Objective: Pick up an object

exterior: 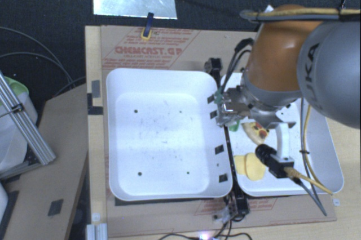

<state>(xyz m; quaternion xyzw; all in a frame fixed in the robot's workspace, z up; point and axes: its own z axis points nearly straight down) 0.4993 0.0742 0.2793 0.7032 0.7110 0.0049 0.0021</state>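
Yellow objects [252, 167] lie at the right bin's [333, 168] near-left corner, beside the divider. Above them the arm [282, 58] covers most of that bin; a black fitting overlaps them. Pincer [269, 127] state: cannot tell. Left bin [163, 134] alongside.

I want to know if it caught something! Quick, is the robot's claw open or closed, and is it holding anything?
Gripper: it is over the right bin, mostly hidden under the wrist, so whether it is open, closed or holding anything cannot be told.
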